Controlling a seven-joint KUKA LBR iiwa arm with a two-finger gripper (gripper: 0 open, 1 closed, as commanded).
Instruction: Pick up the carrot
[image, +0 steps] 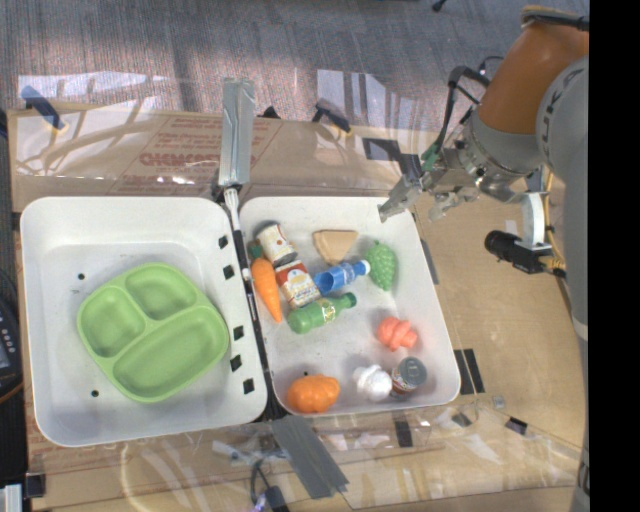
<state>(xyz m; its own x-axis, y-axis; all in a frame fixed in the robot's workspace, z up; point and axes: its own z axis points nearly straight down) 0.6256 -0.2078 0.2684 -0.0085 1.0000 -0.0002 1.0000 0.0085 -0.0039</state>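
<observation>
**Carrot waiting by the left wall of the right bin**

You've got the carrot (266, 290) lying along the left wall of the right bin (440, 345), leafy end up, just beside a small labelled bottle (283, 262). It looks like a light, hard plastic toy, likely slick, so take it across the thick middle. Your tool (407, 199) hovers over the bin's far right corner, well apart, prongs spread and pinching nothing. The bottle's label is too small to read.

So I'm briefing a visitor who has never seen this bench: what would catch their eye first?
Probably the lime-green divided plastic plate lying alone in the left white bin. Next, the jumble of toy food in the right white bin, with the slim orange carrot along its left wall. The grey two-finger gripper hovers over that bin's far right corner.
</observation>
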